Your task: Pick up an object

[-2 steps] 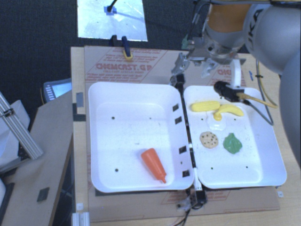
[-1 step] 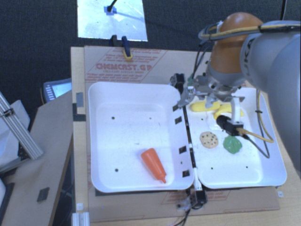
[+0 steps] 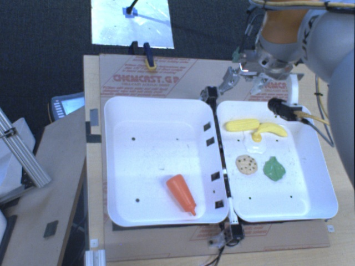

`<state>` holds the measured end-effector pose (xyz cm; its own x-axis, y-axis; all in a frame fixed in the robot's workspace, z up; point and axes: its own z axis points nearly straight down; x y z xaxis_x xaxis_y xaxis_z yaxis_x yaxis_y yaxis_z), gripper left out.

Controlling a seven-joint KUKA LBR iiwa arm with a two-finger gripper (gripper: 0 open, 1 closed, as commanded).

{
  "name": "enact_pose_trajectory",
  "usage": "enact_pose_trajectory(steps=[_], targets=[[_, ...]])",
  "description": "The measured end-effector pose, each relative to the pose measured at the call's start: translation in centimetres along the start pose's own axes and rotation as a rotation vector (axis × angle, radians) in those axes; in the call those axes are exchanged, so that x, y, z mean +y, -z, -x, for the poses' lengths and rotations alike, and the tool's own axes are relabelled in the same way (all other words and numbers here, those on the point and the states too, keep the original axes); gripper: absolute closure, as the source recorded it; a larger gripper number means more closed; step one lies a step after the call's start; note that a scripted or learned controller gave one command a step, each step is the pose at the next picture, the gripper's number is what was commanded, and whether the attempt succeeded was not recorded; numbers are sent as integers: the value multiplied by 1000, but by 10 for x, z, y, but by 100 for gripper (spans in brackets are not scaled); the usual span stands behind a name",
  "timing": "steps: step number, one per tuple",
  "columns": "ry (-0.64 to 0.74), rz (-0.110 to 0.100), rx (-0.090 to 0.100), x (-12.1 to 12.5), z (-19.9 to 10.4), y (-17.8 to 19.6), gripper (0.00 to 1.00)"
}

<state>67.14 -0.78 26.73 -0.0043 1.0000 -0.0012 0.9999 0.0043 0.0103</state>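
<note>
We see an orange carrot (image 3: 182,193), tapered, near the left bin's (image 3: 119,121) front edge. The gripper (image 3: 244,81) hovers spread wide, holding nothing, above the right bin's (image 3: 316,165) back edge.

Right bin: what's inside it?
The right bin holds corn, a banana, a cookie and a green broccoli-like piece. A small pale item sits below the banana; what it is can't be told. The gripper hovers over the bin's far edge.
</note>
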Motion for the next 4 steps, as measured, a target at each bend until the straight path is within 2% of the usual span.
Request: enact_pose_trajectory(steps=[1, 4], targets=[[0, -7, 1, -2, -1, -3, 0], [0, -7, 1, -2, -1, -4, 0]])
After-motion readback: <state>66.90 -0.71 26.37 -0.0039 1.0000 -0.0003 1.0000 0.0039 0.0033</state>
